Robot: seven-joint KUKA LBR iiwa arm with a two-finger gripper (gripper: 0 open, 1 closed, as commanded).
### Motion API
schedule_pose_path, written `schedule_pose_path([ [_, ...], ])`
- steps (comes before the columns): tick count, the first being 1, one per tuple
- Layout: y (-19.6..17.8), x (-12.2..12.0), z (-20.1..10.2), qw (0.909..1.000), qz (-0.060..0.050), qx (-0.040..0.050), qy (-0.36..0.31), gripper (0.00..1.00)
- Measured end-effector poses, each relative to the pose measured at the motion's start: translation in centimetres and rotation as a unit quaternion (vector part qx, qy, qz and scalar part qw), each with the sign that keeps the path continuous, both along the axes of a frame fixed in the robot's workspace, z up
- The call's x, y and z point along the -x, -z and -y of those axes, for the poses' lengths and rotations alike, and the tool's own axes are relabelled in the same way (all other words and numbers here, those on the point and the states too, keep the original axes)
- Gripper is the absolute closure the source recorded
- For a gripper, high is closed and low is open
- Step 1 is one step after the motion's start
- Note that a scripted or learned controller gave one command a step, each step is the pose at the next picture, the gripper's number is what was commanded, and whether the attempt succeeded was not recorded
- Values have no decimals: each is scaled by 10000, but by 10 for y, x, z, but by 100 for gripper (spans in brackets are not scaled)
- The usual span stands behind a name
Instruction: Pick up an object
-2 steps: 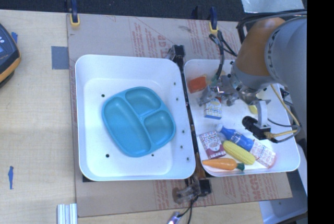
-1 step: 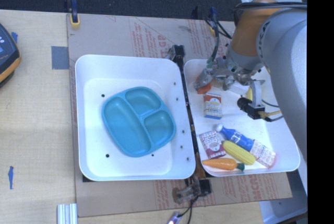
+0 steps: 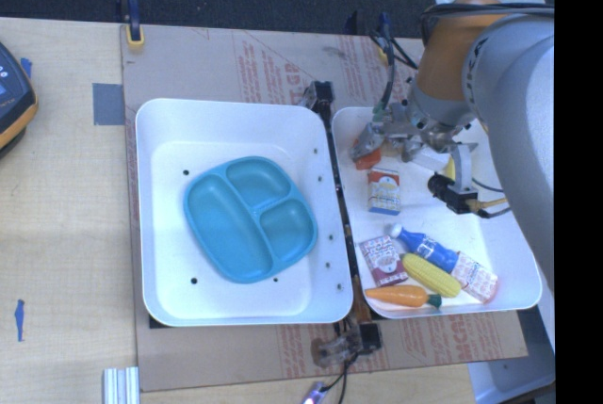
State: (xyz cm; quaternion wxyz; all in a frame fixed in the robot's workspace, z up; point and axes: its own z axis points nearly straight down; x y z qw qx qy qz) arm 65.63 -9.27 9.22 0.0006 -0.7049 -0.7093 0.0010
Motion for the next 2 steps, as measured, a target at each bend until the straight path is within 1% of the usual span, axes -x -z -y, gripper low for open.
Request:
schedule_pose_path([
  [2,0,0,2,10000,-4,-2,-6,0],
])
